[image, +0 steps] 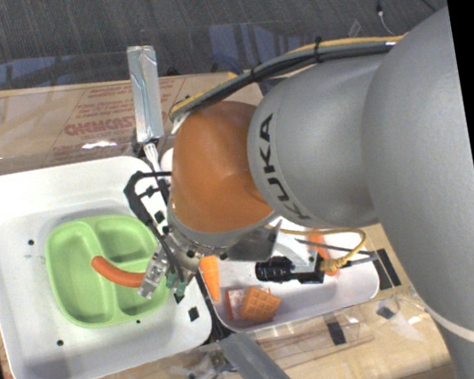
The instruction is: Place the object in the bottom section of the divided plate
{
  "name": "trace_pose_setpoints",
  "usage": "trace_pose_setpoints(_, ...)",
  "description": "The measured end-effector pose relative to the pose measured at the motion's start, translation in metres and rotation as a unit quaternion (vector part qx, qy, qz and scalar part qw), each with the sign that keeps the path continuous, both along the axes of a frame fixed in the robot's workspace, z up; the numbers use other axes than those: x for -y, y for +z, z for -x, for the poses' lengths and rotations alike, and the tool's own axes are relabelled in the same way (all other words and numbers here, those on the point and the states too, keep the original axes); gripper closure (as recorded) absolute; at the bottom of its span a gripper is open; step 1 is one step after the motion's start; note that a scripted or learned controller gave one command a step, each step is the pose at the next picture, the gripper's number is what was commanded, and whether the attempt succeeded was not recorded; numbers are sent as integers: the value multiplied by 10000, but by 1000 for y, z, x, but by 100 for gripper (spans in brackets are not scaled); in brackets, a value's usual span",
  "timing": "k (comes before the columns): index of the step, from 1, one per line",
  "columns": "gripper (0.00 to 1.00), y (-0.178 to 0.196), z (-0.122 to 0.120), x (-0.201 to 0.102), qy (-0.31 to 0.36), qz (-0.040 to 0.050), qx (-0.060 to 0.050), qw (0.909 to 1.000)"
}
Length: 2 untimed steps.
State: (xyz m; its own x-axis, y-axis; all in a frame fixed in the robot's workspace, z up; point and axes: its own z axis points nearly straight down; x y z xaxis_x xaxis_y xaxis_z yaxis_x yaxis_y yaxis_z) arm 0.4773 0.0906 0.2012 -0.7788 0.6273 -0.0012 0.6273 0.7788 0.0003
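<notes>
Status: reaching in with the grey arm (pixel 346 139) over the bins, resting the gripper (pixel 155 277) right at the arm-side end of the orange sausage-shaped object (pixel 114 270), not revealing whether pinching it or spread apart. Lying already on the green divided plate (pixel 68 284) in the left bin (pixel 7 267), apparently slanting across an inner ridge toward the lower right section, so probably nearing completion. Needing yet, judging from this, a clear release inside the bottom section and a withdrawal

An orange carrot-shaped toy (pixel 210 278) lies just right of the gripper, an orange waffle-textured piece (pixel 254 303) below-right of it, inside the right white bin (pixel 362 293).
</notes>
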Motion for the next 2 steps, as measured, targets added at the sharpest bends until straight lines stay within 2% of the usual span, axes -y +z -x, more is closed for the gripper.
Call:
trace_pose_setpoints(1,100,74,-8,-67,1356,-2,1,9908)
trace_pose_setpoints(2,0,74,-8,-67,1355,-2,1,9908)
